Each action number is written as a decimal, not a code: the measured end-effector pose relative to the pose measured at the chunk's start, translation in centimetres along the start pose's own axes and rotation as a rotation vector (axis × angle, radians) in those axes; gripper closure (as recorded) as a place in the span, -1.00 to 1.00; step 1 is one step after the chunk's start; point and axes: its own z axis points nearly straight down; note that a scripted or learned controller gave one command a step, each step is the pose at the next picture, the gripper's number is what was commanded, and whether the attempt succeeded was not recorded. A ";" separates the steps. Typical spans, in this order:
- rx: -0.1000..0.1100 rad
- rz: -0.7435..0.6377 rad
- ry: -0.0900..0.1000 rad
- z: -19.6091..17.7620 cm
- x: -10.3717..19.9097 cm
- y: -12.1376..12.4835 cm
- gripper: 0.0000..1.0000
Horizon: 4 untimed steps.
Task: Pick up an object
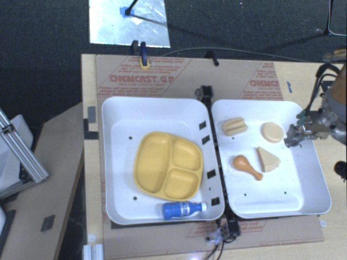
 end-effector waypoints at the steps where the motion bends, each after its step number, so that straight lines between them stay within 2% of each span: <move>1: 0.000 -0.002 0.001 1.7 5.6 0.9 1.00; 3: 0.002 -0.001 0.001 4.6 15.4 3.8 1.00; 4: 0.001 -0.001 0.001 5.3 21.1 3.8 1.00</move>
